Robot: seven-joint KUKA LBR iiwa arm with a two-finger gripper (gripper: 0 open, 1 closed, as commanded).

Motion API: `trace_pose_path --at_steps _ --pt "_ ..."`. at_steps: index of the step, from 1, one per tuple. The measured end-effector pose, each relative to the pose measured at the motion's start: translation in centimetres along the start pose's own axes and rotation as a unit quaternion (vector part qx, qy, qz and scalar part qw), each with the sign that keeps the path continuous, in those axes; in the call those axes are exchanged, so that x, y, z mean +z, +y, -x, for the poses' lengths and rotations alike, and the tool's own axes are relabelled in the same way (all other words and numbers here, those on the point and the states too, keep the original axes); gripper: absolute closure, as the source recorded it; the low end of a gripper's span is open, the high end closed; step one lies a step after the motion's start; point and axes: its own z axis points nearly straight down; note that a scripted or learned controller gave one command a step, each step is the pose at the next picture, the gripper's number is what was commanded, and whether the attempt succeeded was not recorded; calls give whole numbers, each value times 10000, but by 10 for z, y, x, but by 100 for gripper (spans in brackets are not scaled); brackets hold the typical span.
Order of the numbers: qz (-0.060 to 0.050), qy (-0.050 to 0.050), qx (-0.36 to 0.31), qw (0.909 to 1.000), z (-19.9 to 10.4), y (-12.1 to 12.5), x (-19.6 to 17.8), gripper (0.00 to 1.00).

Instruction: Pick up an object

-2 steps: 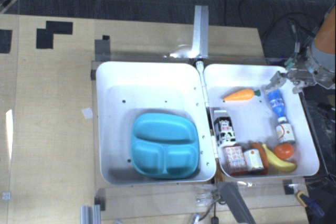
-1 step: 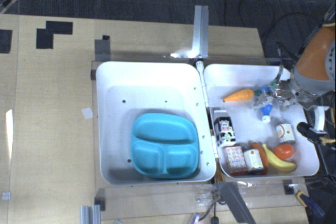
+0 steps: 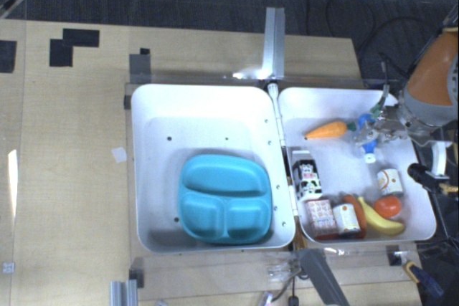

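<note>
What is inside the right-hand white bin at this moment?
The right bin holds a carrot, a black-and-white carton, two small boxes, a banana, a tomato and a small can. The pincer hangs above it; anything beneath the pincer is hidden.

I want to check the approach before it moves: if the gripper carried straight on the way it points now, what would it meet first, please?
Probably the carrot: the gripper points left across the right bin, the carrot just beyond it. Height is unclear, so it might pass above.

Arm (image 3: 434,79), right edge of frame: grey casing w/ broad orange band. End effector (image 3: 373,131): metallic grey, small blue parts, thin dark cable.
</note>
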Motion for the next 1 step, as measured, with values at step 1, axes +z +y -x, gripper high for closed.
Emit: trace_pose_path --at_steps 1 --pt "-29 7 -311 9995 -72 -1 -96 100"
